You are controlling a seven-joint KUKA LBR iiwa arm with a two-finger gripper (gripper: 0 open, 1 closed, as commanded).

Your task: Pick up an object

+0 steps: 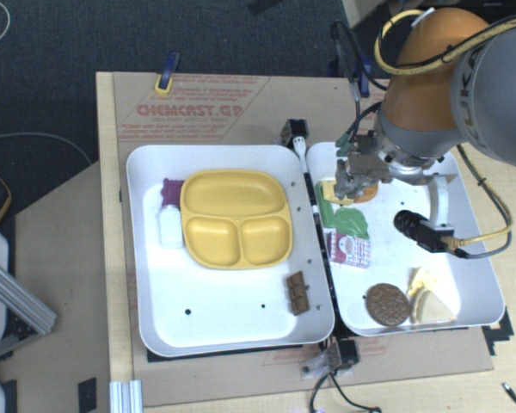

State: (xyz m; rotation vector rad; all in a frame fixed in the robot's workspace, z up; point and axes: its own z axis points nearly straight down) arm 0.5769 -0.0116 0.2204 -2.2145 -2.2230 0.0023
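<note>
**Readable text on the bench**

We can only really make out one thing: red print on the brown cardboard sheet (208, 101) under the bins, along its far edge, reading roughly "CHEMCAST GP". Smaller red lines beneath it are too blurry for us. The red-and-white packet (351, 249) in the right bin has some print, but we can't read it.

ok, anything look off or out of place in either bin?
Nothing spilled or damaged. One oddity: the yellow divided tray in the left bin partly covers a white bottle with a purple cap at its left edge. Items in the right bin lie loose and separate.
</note>
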